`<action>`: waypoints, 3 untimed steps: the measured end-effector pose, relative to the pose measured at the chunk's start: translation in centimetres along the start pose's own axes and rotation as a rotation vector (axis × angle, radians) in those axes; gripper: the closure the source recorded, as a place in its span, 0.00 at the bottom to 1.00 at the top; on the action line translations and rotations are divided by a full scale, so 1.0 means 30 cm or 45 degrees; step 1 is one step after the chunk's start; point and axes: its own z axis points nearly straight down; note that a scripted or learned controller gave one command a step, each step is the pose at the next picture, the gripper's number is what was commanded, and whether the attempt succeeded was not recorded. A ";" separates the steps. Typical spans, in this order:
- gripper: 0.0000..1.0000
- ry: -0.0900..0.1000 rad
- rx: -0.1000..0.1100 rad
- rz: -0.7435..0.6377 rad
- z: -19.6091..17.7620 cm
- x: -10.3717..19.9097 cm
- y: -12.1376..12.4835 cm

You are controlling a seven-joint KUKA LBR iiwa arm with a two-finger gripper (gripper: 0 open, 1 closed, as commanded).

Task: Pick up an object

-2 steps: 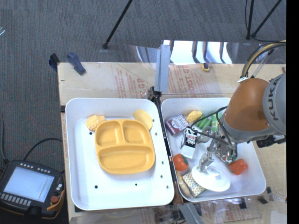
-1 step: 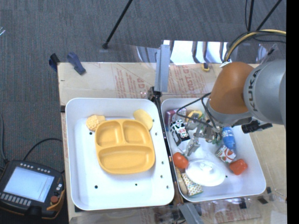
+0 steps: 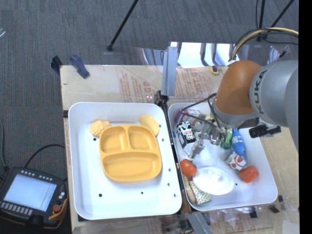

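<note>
A fixed camera looks down at a slant on two shallow white bins set side by side on a bench.

Well to the left of the gripper, the left bin (image 3: pixel 78 179) holds a yellow divided plate (image 3: pixel 130 152) shaped like a bear's head, with three compartments. One rounded ear (image 3: pixel 150 124) sticks out at its upper right. At its upper left sits a bumpy yellow piece (image 3: pixel 99 127); whether it is a second ear or a separate toy is hard to tell.

The right bin (image 3: pixel 265 189) is crowded. The gripper (image 3: pixel 199 147) hangs over its upper left part, with thin metal fingers (image 3: pixel 196 150) pointing down and left. Cables and linkage clutter the view there, so I cannot tell whether the fingers are apart or together, and nothing is clearly seen between them.

Just left of the gripper, almost touching it, stands a small black and white cow-patterned carton (image 3: pixel 185 132). Just below the gripper lies a red-orange ball (image 3: pixel 188 167), and below that a white lid-like disc (image 3: pixel 213 180) that partly covers a patterned packet (image 3: pixel 200 196). To the right of the gripper, a blue bottle (image 3: pixel 238 143) and a green item (image 3: pixel 227 139) are partly hidden by the wrist. A red and white cup (image 3: pixel 235 161) and a red object (image 3: pixel 248 174) lie further right and lower.

The grey arm (image 3: pixel 278 94) with its orange band (image 3: pixel 236 87) is cut off at the right edge.
</note>
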 end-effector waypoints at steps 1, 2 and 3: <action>0.00 -0.004 -0.001 -0.238 -0.002 -0.058 -0.186; 0.00 -0.005 -0.002 -0.184 -0.003 -0.100 -0.230; 1.00 -0.010 -0.003 -0.194 -0.039 -0.103 -0.221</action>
